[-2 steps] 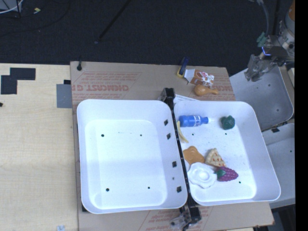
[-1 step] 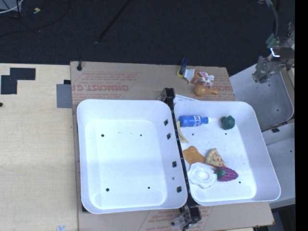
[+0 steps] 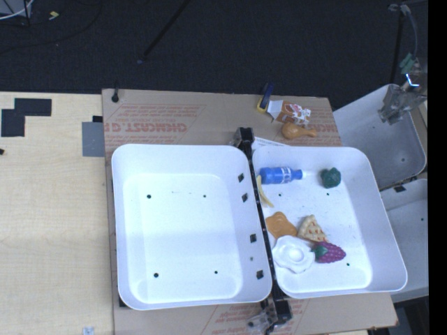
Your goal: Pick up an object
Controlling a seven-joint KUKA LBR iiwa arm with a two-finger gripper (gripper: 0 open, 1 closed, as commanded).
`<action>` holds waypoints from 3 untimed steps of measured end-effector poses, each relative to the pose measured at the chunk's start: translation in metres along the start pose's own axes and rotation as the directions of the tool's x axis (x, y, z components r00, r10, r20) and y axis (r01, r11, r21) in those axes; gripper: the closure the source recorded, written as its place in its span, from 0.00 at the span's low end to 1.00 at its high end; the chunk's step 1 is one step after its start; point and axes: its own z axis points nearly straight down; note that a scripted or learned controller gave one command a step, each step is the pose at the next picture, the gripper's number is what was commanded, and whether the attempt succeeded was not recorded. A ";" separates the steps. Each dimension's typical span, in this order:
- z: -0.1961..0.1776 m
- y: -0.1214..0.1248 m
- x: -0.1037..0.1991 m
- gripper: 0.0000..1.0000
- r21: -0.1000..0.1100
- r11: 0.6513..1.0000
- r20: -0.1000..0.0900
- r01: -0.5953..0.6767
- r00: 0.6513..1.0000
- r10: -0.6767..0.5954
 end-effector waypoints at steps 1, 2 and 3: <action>0.004 0.001 0.060 1.00 0.001 1.000 -0.004 0.007 1.000 -0.007; 0.028 -0.001 0.002 1.00 0.003 1.000 0.000 -0.002 1.000 0.002; 0.012 0.001 -0.012 1.00 -0.002 1.000 0.000 0.002 1.000 -0.002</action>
